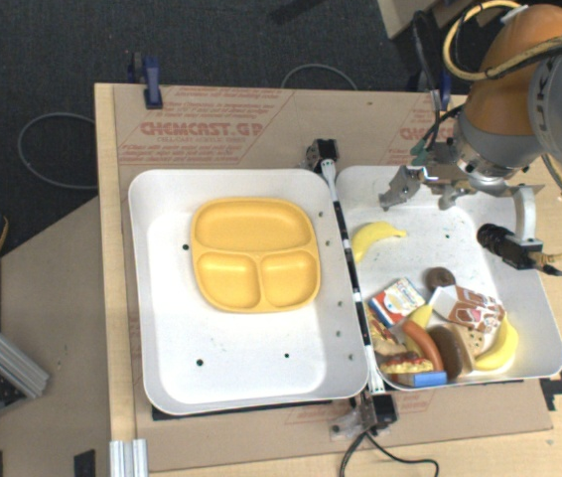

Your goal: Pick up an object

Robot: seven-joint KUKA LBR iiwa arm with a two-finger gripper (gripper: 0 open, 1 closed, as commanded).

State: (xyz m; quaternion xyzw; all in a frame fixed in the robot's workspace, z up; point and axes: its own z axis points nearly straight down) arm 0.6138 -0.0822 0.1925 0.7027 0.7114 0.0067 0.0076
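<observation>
The camera view shows the pincer (422, 188) hovering over the far end of the right bin (460, 229), its two fingers spread wide with nothing between them, a stance that suits a descent rather than a carry. Just below and slightly left of it, well apart from the other toys, lies a small yellow banana (376, 237) on bare bin floor; its isolation makes it, in my judgement, the easiest thing to take. Further below the pincer, toward the near end of the bin, the remaining play food is heaped together: a small carton (396, 302), a sausage (421, 342), a brown round piece (441, 278) and a second banana (502, 346), touching and overlapping, so a clean grip there looks harder. Far to the pincer's left, in the left bin (162, 296), a yellow divided plate (256, 251) sits flat.
</observation>
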